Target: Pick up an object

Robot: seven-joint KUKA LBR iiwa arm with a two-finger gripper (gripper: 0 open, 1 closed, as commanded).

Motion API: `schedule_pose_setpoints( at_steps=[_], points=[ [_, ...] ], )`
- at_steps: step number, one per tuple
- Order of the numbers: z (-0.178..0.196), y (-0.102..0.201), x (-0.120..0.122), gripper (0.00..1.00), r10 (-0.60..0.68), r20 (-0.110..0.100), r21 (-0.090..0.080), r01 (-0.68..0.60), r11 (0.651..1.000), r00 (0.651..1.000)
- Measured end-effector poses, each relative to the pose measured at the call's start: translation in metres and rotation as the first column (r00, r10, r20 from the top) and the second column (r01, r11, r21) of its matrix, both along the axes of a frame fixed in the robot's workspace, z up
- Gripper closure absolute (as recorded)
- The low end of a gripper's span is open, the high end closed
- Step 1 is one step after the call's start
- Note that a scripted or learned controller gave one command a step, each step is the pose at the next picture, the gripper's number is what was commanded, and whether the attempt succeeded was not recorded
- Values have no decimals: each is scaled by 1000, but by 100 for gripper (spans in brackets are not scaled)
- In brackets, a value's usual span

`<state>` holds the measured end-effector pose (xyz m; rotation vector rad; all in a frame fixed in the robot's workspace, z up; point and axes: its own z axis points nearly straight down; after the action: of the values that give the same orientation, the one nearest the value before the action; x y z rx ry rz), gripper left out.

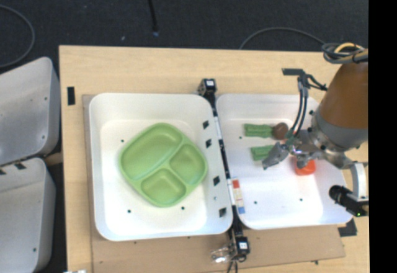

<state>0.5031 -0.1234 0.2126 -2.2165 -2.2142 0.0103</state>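
From my seat I see the arm reaching in from the right over the right bin, with its gripper low among a small cluster of objects in the far half of that bin. Whether it is open or closed, or has hold of anything, I cannot tell: the tool is a dark, blurred shape from this slanted angle. The candidates for picking sit close together: a green strip lying far of the gripper, a second green piece touching or just under the gripper's left end, a small brown round thing beside the first strip, and an orange object just to the right, partly hidden under the wrist. The left bin holds a green divided plate, well apart from the action. My worry is the crowding. As I judge it, a closing motion here could catch the edge of the flat green piece and slide it rather than lift it, or nudge the brown thing and the orange object aside. The green pieces look thin and lie flat, so a pinch could slip off. The wrist bulk also blocks my view, so a missed grasp might go unnoticed until the arm rises.
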Motion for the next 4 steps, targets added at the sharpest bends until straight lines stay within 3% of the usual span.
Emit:
schedule_pose_setpoints(
  at_steps=[1, 3, 4],
  points=[
    [5, 0, 3, 0, 2, 12, -2, -2, 1000, 1000],
    [-110, -5, 0, 0, -1, 7, -2, 1, 1000, 1000],
    [-97, -6, 2, 100, -9, 13, -1, 9, 1000, 1000]
  ],
)
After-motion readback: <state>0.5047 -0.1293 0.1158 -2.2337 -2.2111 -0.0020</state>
